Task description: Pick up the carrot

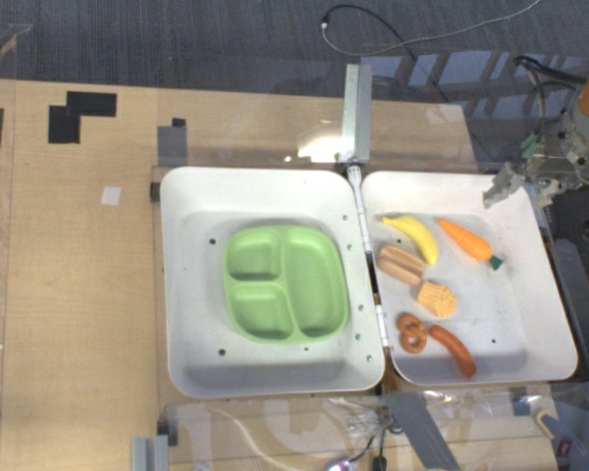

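Two white bins sit side by side here, and the carrot (466, 240) is in the right bin (530, 351), toward its back half, lying at a slant with the green stub end pointing down toward the front. Using the carrot as the anchor: the banana (415, 235) is just beside it on the left, the hot dog bun (401, 264) and the corn piece (437, 299) are a bit further left and forward, and the pretzel (411, 332) and sausage (454, 350) are well apart from it near the front. The gripper (515, 178) hovers off to the carrot's upper right, over the bin's back corner, nothing in it; honestly can't tell how wide it's set from this angle.

My take on doing this well: come down over the carrot's fat middle, fingers closing across its width rather than along it, and stay clear of the banana side.

The left bin (191, 263) holds a green divided plate (285, 283). Everything's on a light wooden bench (69, 283), grey carpet (177, 18) behind, with a black cable (412, 42) looping across it.
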### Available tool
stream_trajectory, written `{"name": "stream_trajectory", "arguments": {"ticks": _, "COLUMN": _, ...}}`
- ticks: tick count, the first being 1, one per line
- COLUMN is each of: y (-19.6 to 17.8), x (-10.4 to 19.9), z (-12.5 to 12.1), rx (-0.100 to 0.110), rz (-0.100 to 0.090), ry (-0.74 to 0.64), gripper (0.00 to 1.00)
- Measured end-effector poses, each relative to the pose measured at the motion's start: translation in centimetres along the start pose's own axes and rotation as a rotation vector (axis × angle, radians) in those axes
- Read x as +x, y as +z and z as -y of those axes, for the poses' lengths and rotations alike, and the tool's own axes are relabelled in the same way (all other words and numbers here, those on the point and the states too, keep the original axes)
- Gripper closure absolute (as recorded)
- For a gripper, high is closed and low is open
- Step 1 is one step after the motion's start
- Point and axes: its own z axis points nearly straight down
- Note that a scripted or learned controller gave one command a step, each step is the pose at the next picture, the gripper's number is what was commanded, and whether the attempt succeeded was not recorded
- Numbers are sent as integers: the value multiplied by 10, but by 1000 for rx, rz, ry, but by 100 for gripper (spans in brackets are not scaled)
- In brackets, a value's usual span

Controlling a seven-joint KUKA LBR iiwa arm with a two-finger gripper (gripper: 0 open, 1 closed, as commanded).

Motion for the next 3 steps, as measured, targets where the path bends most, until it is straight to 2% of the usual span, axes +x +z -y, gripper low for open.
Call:
{"name": "stream_trajectory", "arguments": {"ticks": 1, "y": 138, "x": -8, "z": 13, "rx": -3, "rz": 0, "ry": -30, "gripper": 0}}
{"name": "stream_trajectory", "arguments": {"ticks": 2, "y": 130, "x": -7, "z": 12, "rx": -1, "rz": -1, "ry": -32, "gripper": 100}}
{"name": "stream_trajectory", "arguments": {"ticks": 3, "y": 35, "x": 51, "z": -35, "rx": -4, "rz": 1, "ry": -109, "gripper": 100}}
